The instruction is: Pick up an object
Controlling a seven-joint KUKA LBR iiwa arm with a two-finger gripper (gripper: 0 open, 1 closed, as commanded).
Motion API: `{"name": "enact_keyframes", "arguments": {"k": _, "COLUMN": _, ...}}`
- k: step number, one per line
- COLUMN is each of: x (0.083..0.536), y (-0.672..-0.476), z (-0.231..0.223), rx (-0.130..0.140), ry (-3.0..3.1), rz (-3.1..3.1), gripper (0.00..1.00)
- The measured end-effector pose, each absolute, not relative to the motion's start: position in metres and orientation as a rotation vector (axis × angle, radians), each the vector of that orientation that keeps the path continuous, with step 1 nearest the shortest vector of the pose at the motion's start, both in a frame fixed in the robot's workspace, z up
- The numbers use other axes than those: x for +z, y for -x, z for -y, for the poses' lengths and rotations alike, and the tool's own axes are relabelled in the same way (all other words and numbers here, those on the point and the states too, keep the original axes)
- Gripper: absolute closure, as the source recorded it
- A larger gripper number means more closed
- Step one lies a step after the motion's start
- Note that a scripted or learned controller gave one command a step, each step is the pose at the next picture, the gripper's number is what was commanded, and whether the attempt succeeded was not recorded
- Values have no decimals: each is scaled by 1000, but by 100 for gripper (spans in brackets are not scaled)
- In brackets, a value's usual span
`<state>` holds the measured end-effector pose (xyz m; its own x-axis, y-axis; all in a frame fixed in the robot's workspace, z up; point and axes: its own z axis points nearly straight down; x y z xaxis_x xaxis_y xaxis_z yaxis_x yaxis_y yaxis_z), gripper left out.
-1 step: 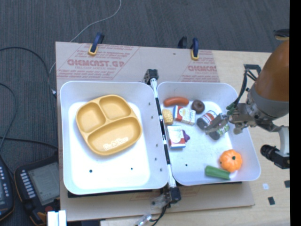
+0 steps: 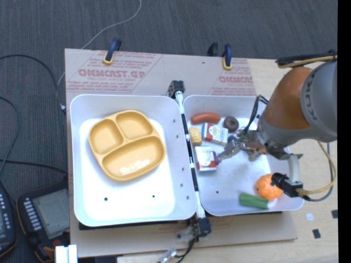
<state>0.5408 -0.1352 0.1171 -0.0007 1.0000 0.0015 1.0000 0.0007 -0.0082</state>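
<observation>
Yellow divided plate (image 2: pixel 127 144) in left bin (image 2: pixel 82 201); blue clamps (image 2: pixel 113 48) on board; pendant (image 2: pixel 44 212) lower left.

A dark grey carpet floor (image 2: pixel 44 15) surrounds a pale wooden bench (image 2: pixel 321 212) topped with a printed brown board (image 2: pixel 153 73), while thin cables (image 2: pixel 118 21) trail over the carpet and a handheld controller (image 2: pixel 41 218) lies at lower left.

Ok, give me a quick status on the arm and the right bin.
Hand low in right bin, over cartons. Nothing visibly held. Orange, sausage lie apart.
</observation>
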Motion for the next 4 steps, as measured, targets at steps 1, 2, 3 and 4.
{"name": "enact_keyframes", "arguments": {"k": 1, "x": 89, "y": -496, "z": 116, "rx": -5, "ry": 2256, "rz": 2230, "gripper": 0}}
{"name": "enact_keyframes", "arguments": {"k": 2, "x": 95, "y": -496, "z": 113, "rx": -5, "ry": 2240, "rz": 2226, "gripper": 100}}
{"name": "enact_keyframes", "arguments": {"k": 3, "x": 95, "y": -496, "z": 115, "rx": 0, "ry": 2245, "rz": 2225, "gripper": 0}}
{"name": "enact_keyframes", "arguments": {"k": 4, "x": 86, "y": -572, "z": 103, "rx": -2, "ry": 2225, "rz": 2226, "gripper": 0}}
